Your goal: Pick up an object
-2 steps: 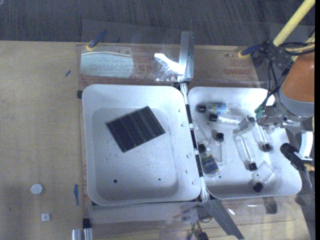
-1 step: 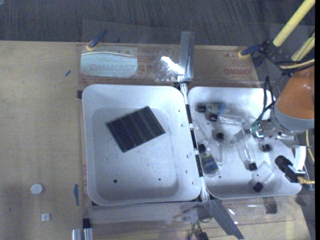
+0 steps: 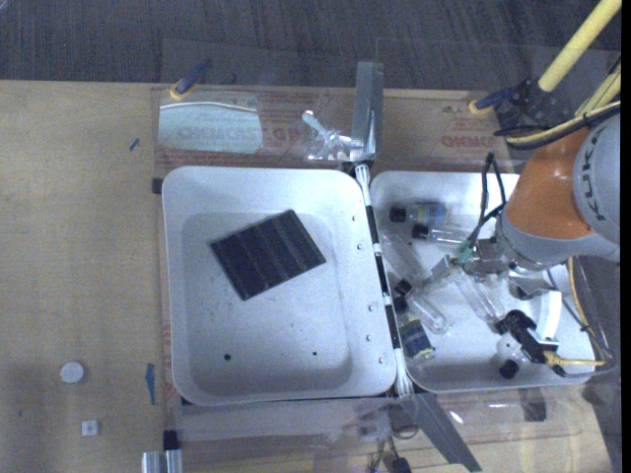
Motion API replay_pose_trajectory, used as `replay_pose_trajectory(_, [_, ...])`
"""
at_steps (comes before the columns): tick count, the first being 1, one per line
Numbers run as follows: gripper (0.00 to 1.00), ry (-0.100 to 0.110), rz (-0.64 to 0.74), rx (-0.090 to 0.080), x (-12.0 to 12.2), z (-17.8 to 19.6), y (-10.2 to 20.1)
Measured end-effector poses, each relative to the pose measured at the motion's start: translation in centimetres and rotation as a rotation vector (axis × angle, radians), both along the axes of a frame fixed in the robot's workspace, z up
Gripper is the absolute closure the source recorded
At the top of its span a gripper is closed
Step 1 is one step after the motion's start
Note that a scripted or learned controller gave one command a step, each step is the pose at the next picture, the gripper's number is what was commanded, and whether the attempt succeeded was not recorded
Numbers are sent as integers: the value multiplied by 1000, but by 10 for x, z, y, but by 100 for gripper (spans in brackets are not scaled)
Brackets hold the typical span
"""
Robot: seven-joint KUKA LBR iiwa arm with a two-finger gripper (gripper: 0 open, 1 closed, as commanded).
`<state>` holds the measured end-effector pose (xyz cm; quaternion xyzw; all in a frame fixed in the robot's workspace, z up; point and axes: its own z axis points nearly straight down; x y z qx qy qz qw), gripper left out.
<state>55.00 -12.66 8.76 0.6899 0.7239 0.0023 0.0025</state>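
Now my jaws (image 3: 463, 264) hover low in the right bin (image 3: 449, 380); whether they are parted I cannot tell. Clear vials (image 3: 426, 313) lie just beside them. I should centre over one before closing.
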Motion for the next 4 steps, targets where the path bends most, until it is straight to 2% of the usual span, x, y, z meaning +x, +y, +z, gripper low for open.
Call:
replay_pose_trajectory(1, [0, 4, -69, -1, 58, 59, -36])
replay_pose_trajectory(2, [0, -12, -76, 5, 51, 17, -47])
replay_pose_trajectory(3, [0, -16, -5, 10, -1, 7, -38])
replay_pose_trajectory(4, [0, -3, -72, 32, -17, 2, -56])
